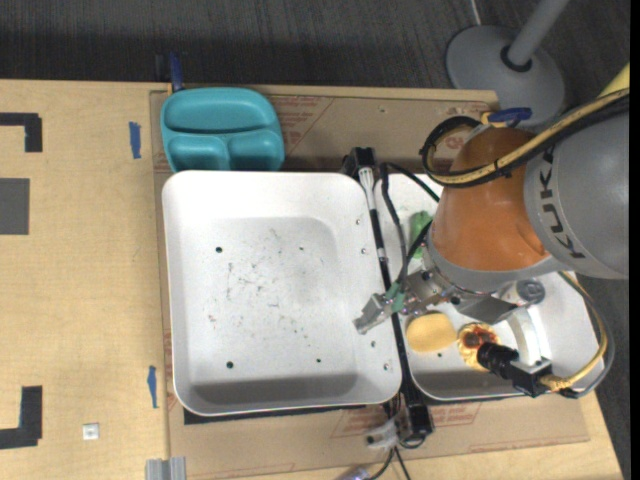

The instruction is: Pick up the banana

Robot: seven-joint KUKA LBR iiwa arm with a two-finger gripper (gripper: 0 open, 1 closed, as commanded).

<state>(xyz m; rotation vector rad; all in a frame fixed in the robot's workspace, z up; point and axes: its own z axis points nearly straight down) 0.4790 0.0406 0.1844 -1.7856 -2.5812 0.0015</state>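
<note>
**Banana in the right bin, under the arm's wrist**

Low in the right shallow white plastic bin (pixel 575 313), toward its 7 o'clock corner, lies the pale yellow banana (pixel 429 332), showing as a rounded yellow lump partly covered by the arm's wrist. Just at its 9 o'clock side sits the two-finger metal gripper (pixel 378 310), its grey tip reaching over the divide between the bins; whether it is released or clenched cannot be told, and nothing is seen between its fingers. At the banana's 3 o'clock a small orange and dark object (pixel 475 340) lies close by, too blurred to name. Above both, at 12 to 1 o'clock, stands the grey KUKA arm with its orange band (pixel 490 208), with yellow and black cables looping around it. At 9 o'clock lies the left shallow white plastic bin (pixel 200 268), its floor scuffed. Beyond that bin's 12 o'clock rim rests a teal plastic divided tray (pixel 220 128) on the brown cardboard bench top (pixel 80 268).
</note>
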